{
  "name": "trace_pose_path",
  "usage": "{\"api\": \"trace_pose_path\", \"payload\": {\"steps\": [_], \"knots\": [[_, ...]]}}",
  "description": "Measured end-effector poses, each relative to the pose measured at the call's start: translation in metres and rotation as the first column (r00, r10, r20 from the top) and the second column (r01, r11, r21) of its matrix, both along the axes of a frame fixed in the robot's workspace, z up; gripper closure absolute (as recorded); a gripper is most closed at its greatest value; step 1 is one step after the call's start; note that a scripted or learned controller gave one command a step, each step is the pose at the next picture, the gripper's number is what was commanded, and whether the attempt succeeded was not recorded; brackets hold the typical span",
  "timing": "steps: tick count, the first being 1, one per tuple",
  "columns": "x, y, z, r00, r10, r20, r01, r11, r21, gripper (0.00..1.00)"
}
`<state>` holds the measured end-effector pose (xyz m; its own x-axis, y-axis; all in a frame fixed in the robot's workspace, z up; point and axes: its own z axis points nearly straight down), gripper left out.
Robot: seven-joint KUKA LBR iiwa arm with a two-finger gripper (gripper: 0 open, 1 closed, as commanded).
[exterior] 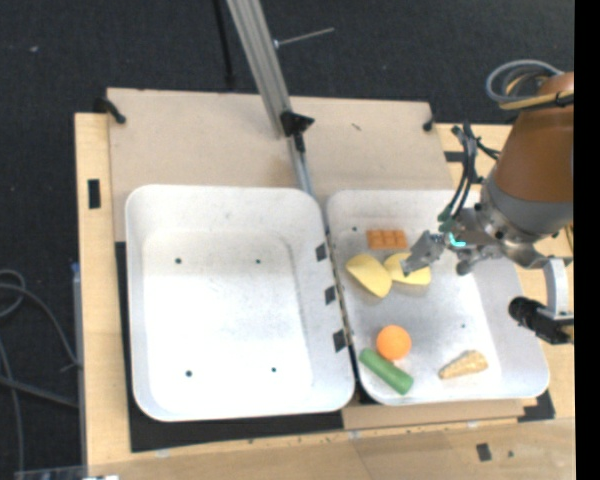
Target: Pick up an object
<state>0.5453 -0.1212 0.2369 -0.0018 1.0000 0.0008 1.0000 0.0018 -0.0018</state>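
The gripper [417,261] hangs low in the right bin [500,368], touching the yellow pieces [382,273]. Whether it is open or grasping anything, I cannot tell

We look down from a single fixed camera above the bench [230,138], tilted at a slant so the far edge lies toward the top. Both white bins, the left bin [230,303] and the right bin [500,353], fit within the frame at middle distance. The arm [535,158] enters from our right.
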Motion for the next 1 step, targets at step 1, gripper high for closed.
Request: {"api": "trace_pose_path", "payload": {"steps": [1], "knots": [[0.0008, -0.0003, 0.0019, 1.0, -0.002, 0.004, 0.002, 1.0, -0.001, 0.0]]}}
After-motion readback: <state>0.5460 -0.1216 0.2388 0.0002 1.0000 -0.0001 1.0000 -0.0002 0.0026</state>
